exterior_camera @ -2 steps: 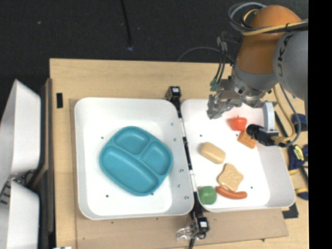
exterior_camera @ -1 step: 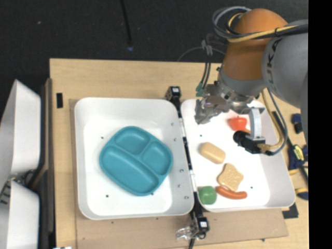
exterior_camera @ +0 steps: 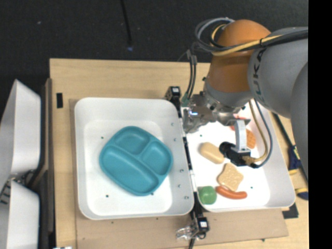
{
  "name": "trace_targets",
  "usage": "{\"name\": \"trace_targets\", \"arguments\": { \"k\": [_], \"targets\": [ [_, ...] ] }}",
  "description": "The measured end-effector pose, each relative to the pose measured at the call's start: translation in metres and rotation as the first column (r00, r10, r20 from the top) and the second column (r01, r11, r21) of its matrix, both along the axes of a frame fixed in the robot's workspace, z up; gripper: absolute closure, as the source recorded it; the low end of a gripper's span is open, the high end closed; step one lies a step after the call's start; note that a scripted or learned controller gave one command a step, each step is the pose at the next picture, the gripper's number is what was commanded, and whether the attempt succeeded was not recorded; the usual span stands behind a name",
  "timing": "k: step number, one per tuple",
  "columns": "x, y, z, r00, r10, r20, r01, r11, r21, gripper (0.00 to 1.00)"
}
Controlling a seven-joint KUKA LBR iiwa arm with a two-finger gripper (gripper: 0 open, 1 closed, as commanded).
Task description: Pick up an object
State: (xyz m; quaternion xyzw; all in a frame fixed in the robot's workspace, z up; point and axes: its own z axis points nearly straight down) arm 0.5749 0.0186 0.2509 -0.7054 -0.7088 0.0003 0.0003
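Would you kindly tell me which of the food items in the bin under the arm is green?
The small rounded piece in the near left corner of that bin; the roll and toast are tan, the sausage red.

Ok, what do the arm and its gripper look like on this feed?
The arm is a rounded grey shell with a glossy orange band above the wrist and dark lettering on the grey. Thin dark cables loop over the orange part, alongside one yellow cable. The gripper end is silvery metal.
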Motion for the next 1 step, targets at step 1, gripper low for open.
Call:
{"name": "trace_targets", "arguments": {
  "k": [1],
  "targets": [
    [-0.0264, 0.0382, -0.0013, 1.0, 0.001, 0.0, -0.001, 1.0, 0.001, 1.0]
  ]
}}
